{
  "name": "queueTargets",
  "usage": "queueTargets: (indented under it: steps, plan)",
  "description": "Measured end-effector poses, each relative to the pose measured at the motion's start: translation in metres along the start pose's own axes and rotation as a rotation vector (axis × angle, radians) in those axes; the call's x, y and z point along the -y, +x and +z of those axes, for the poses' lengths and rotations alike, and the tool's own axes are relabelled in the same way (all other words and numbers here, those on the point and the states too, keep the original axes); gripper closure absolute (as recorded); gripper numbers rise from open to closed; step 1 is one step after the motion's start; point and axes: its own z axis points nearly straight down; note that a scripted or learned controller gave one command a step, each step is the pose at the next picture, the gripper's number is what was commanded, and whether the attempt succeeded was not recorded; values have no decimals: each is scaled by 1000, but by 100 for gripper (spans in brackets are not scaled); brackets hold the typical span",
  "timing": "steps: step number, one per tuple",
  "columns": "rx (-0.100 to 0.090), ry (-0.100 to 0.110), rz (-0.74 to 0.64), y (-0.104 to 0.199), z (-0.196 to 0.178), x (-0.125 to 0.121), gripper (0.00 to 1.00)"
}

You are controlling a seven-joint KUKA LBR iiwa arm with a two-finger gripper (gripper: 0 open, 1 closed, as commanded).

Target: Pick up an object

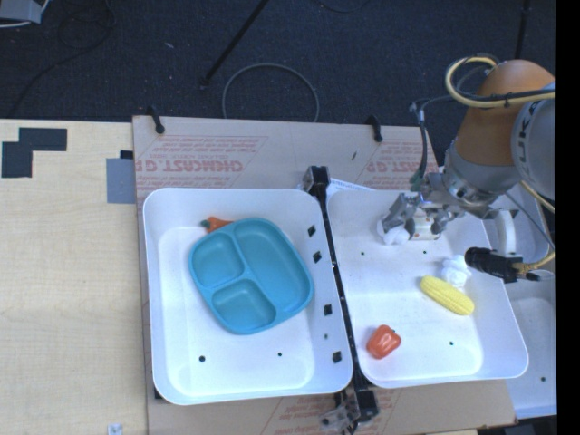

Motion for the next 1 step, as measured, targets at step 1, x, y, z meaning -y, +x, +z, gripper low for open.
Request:
queueTargets:
  steps: [1]
  plan:
    - [-1, 2, 1, 0, 64, 0, 0]
